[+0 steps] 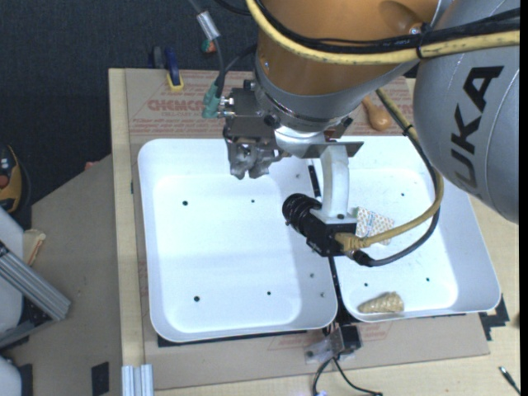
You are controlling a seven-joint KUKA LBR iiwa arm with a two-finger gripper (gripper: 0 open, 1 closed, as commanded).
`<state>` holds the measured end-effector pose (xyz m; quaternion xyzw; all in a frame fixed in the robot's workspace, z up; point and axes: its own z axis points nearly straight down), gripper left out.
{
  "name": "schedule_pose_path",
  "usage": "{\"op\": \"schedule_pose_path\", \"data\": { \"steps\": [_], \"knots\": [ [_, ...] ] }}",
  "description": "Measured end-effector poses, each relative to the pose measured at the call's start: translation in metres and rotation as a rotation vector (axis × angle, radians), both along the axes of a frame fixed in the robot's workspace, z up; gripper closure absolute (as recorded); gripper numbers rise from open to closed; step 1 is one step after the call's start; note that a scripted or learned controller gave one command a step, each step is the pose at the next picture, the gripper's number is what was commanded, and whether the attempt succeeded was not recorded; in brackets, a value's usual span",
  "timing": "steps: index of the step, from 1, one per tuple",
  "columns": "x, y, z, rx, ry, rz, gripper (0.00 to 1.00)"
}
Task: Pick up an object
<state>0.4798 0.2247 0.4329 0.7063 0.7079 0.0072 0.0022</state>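
Objects for picking lie in the right bin [462,291]: a tan lumpy piece [379,304] near its front edge and a patterned packet [373,221] by the divider. Our gripper [250,162] hangs over the left bin [157,221], well apart from both; we cannot tell whether it is open. We judge the approach not yet begun; next we must cross to the right bin and descend.

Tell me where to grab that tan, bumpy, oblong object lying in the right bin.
Probably across the narrow middle of the tan bumpy oblong object, coming straight down. It lies flat, long axis running left to right, close to the right white bin's near rim, so the fingers should close front to back across its short width.
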Motion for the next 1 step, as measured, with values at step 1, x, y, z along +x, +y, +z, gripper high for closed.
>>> {"op": "schedule_pose_path", "data": {
  "steps": [1],
  "knots": [
    [0.0310,-0.0010,-0.1093,-0.013,0.024,-0.005,1.00]
  ]
}}
